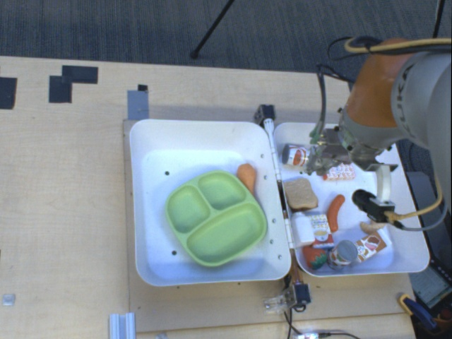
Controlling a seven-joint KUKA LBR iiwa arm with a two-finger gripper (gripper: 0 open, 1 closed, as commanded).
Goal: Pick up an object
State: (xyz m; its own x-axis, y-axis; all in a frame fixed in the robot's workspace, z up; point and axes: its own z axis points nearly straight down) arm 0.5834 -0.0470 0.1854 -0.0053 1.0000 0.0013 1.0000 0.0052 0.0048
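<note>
My gripper (323,159) hangs low over the far part of the right bin (413,260), below the grey and orange wrist. Just left of it lies a small can (294,155) on its side. A red and white packet (342,173) lies partly under the gripper's right side. In front of it sit a slice of brown bread (301,194) and a red sausage (335,211). I see nothing lifted off the bin floor.
Nearer in the right bin lie a white packet (316,228), a silver tin (344,253), a small carton (372,244) and a green piece (316,261). The left bin (152,189) holds a green divided plate (215,217) and an orange carrot (246,176).
</note>
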